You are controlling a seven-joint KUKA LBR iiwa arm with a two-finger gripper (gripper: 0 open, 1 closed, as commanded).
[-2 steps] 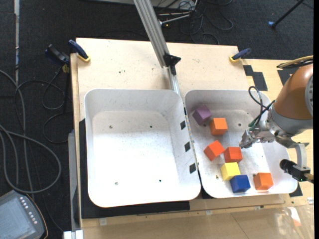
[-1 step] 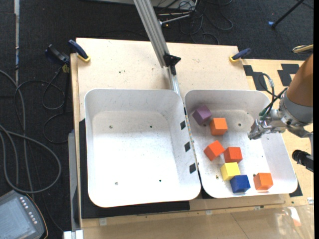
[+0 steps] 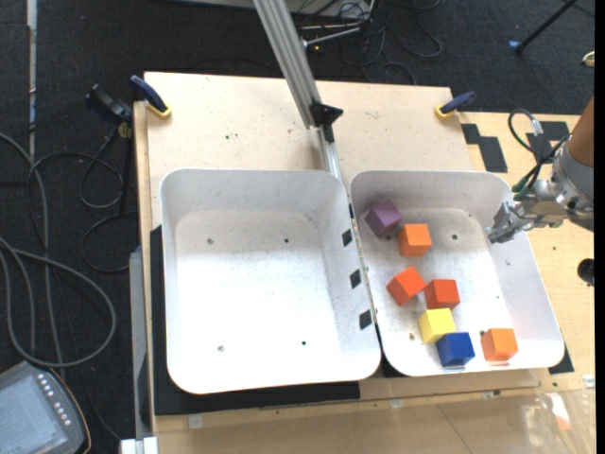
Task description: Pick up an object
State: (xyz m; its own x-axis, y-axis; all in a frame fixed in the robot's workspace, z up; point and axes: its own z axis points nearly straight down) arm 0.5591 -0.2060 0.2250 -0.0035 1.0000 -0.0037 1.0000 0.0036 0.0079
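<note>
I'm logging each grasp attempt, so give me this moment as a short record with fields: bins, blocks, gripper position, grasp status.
bins: left bin and right bin, white, side by side
blocks, all in the right bin: purple block, four orange blocks, yellow block, blue block
touching: yellow and blue look in contact
gripper position: gripper at the right bin's right wall, apart from every block
grasp status: nothing seen between the fingers

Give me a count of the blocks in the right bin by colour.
Orange blocks: 4
Purple block: 1
Yellow block: 1
Blue block: 1
Total: 7, all in the right bin.
</note>
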